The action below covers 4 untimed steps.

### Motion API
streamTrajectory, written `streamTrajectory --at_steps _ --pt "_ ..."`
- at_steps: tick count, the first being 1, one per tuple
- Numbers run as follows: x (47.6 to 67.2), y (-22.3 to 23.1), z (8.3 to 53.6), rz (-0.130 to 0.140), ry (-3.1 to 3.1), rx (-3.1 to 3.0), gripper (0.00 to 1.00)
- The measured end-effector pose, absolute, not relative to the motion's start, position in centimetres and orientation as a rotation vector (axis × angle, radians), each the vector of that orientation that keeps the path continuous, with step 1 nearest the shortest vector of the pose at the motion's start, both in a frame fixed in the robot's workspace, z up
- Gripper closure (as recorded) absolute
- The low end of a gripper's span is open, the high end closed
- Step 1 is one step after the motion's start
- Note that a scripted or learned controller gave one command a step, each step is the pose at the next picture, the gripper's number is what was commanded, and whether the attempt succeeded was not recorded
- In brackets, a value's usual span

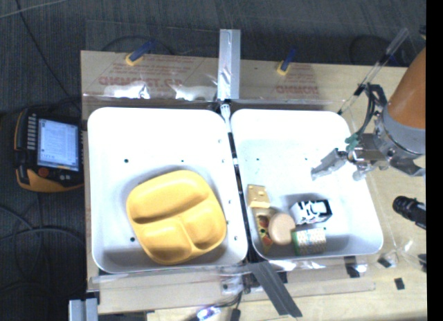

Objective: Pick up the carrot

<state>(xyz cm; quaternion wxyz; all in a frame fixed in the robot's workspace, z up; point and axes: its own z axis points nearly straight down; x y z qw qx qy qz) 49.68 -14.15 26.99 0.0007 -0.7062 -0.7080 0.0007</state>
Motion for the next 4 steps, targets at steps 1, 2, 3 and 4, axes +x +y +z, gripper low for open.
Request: streamTrajectory --at_steps 1,2,3,4 --pt "49.9 -10.5 12.5 -0.011 -2.28 -2.173 0.0" --pt "60.6 -21.3 16.0 0.003 -2.311 -2.13 0.0" --pt "62.0 -18.0 19.3 0.004 -2.482 -1.929 0.0" --pt "57.6 -20.0 9.3 0.0 -2.322 -2.114 0.0"
